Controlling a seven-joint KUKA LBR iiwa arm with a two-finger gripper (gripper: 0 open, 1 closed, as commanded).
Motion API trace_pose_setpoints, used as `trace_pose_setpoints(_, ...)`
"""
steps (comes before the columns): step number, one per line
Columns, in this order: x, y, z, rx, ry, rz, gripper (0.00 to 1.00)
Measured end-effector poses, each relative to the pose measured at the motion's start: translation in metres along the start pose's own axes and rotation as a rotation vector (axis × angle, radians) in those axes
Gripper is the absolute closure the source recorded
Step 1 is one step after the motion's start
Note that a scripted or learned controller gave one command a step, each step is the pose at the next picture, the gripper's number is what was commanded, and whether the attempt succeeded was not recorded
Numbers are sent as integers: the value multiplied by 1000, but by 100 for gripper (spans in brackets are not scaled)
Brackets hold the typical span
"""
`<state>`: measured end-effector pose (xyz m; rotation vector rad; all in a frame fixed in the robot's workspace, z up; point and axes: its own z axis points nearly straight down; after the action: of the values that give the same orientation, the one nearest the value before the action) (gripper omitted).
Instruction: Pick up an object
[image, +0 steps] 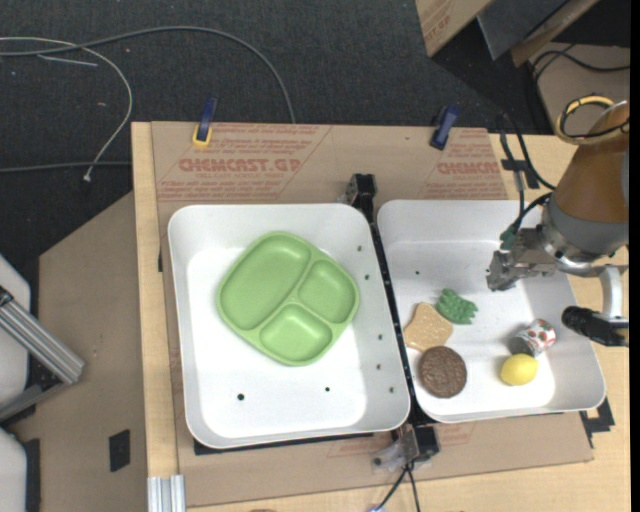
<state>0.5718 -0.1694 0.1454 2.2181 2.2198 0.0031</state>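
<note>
Camera view: grey two-finger gripper poised over the right shallow white bin, above and apart from a green leafy toy, tan cracker-shaped piece, brown round cookie, yellow lemon and red-white ball. Nothing seen between its tips; grip state impossible to tell. Left bin holding a green divided plate.

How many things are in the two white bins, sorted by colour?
Green: 2, the divided plate in the left bin and a small leafy piece in the right bin
Tan: 1, a flat piece
Brown: 1, a round cookie
Yellow: 1, a lemon
Red and white: 1, a small spotted object
Total: 6
</note>
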Motion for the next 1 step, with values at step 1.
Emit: trace_pose_setpoints(1, 0, 11, -60, -4, -1, -1, 100)
